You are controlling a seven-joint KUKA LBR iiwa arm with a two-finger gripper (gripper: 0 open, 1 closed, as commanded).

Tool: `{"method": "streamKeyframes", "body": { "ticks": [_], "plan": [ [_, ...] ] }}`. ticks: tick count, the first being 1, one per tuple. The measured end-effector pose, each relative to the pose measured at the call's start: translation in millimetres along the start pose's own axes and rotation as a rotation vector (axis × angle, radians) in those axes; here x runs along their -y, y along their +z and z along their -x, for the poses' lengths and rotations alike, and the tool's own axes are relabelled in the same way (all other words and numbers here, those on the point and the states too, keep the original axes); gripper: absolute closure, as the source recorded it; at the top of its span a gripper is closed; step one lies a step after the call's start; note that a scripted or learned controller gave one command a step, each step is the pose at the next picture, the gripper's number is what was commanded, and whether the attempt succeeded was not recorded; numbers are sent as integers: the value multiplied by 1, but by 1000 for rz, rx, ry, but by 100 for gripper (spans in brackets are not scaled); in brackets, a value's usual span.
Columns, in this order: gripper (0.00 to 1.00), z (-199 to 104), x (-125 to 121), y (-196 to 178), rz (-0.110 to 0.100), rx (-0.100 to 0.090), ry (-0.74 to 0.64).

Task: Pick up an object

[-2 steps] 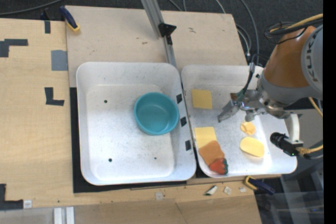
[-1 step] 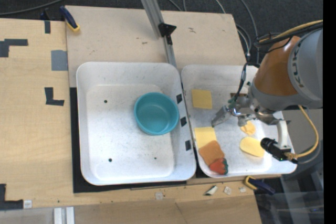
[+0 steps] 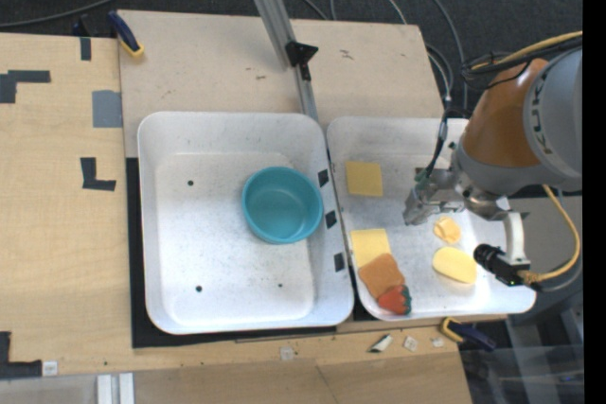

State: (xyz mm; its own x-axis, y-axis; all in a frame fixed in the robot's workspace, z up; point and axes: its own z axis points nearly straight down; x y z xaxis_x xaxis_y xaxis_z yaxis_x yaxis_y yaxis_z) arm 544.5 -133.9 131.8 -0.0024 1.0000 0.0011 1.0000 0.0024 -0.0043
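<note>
Camera view: end effector point(image 3: 419, 205) low in right bin point(image 3: 398, 151); beside small yellow piece point(image 3: 447, 229).

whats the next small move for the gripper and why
Probably a short drop onto the small yellow piece just beside the gripper, which hangs low in the right bin with nothing visibly between its fingers. That piece is the nearest object.

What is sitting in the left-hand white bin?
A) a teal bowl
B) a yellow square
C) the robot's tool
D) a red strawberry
A: the teal bowl stands alone in the left bin, while the yellow pieces and the tool are over the right bin.
</note>
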Motion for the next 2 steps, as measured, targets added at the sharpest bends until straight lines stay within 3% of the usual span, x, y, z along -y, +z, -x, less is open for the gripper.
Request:
{"method": "streamKeyframes", "body": {
  "ticks": [2],
  "plan": [
    [100, -3, -12, -100, 9, 2, 0]
  ]
}}
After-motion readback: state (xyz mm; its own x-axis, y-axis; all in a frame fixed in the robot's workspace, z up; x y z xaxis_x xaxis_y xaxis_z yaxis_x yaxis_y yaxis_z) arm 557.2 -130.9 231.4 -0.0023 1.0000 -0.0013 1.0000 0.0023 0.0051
